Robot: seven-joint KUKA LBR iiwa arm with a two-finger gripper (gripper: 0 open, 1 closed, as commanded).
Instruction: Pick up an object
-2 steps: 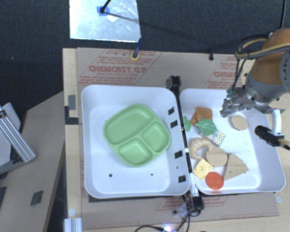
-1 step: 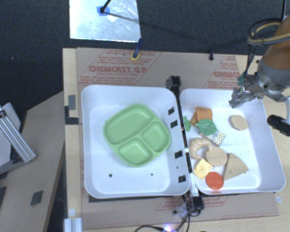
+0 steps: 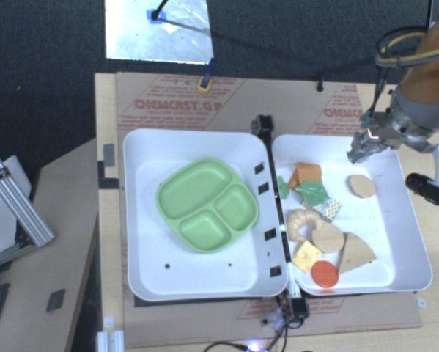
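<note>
Tool: the tool [image 3: 365, 150] hangs over the far right corner of the right bin [image 3: 406, 218], reaching in from the right; whether it is released or clenched cannot be told, and nothing shows between its tips.
Arm: grey, with the orange band [image 3: 428, 75] above the wrist, at the right edge.
Right bin contents: a tan round disc [image 3: 362, 186] lies just near of the tool, apart from the rest. Left of it are an orange block [image 3: 305, 173], a green piece [image 3: 312, 192] and a small patterned square [image 3: 329, 210]. Nearer lie a croissant-like piece [image 3: 301, 221], a tan round slice [image 3: 327, 237], a yellow cube [image 3: 305, 256], a red disc [image 3: 324, 273] and a tan wedge [image 3: 356, 252].
Left bin: the left bin [image 3: 142, 189] holds a green divided plate [image 3: 207, 204] with three compartments.
Table: both bins sit side by side on a printed cardboard sheet [image 3: 179, 101] on the table [image 3: 69, 218].
</note>
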